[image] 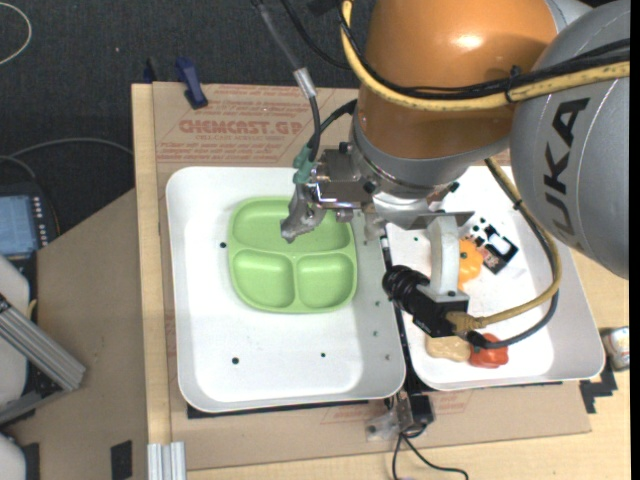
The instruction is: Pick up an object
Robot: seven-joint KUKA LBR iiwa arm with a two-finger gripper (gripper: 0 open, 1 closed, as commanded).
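Listed from left: left bin [200, 348], holding a green divided tray [290, 258] in its upper half. Gripper [297, 230], over the tray's upper right compartment; whether its jaws are spread or pressed together cannot be told. Arm [450, 78], right of the tray. Right bin [560, 353], with orange, tan, red and black-and-white items, partly hidden.
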